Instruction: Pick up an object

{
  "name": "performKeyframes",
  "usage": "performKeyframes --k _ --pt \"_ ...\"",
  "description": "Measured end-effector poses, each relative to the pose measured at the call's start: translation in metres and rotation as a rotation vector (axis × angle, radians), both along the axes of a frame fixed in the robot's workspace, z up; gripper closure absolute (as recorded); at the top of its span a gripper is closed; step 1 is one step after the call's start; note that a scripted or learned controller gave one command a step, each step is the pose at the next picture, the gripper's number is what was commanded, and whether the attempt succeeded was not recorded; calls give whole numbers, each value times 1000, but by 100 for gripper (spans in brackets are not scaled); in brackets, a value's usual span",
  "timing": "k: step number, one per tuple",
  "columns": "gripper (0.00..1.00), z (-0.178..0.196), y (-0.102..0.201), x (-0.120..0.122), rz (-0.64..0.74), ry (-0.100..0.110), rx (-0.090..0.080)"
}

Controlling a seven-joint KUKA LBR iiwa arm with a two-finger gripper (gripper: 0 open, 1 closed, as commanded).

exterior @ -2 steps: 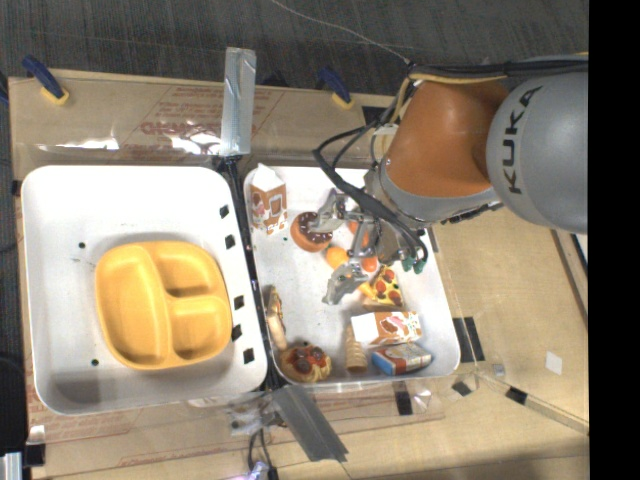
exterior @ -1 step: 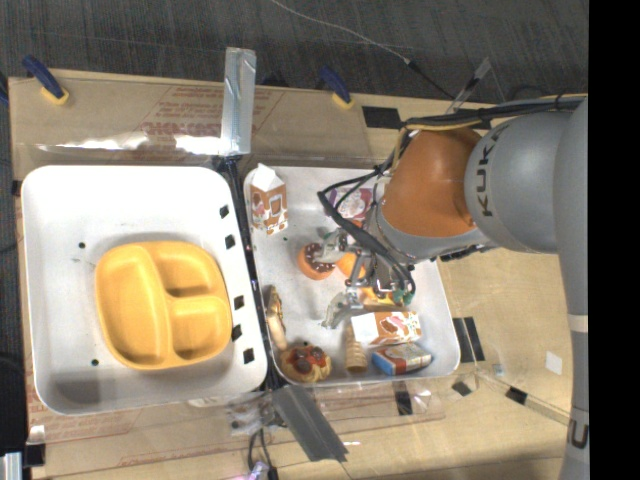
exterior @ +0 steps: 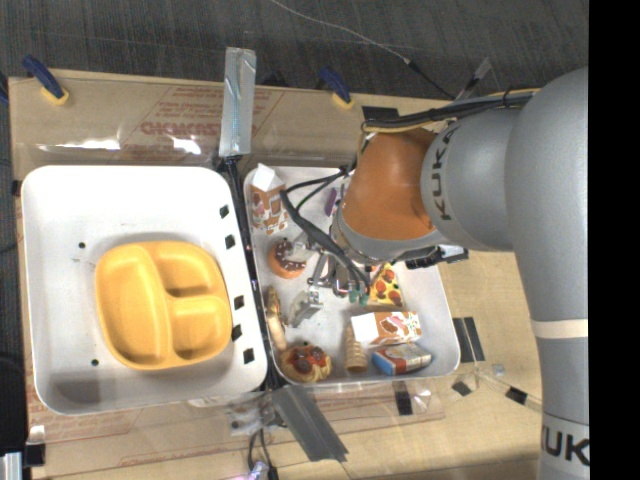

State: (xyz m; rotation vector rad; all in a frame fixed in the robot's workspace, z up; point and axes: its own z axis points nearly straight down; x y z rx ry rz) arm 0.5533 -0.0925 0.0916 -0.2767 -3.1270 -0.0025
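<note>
The gripper [exterior: 326, 282] is seen low in the right bin [exterior: 447, 320], amid toy foods, w/ a donut [exterior: 288, 258] just to its left and a pizza slice [exterior: 385, 286] just to its right. For a clean pick, one item should be chosen (the donut prob. easiest, as it lies apart from its neighbours), the approach centred over it and made straight down, so nothing nearby is nudged or pinched along w/ it. Whether the gripper is open or closed cannot be told under the wrist and cables, and nothing is seen held.
</note>
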Motion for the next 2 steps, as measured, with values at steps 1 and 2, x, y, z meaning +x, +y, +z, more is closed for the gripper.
performKeyframes --k 1,2 --pt "100 12 1 2 7 -6 -2" --pt "100 130 46 41 18 -14 -2"
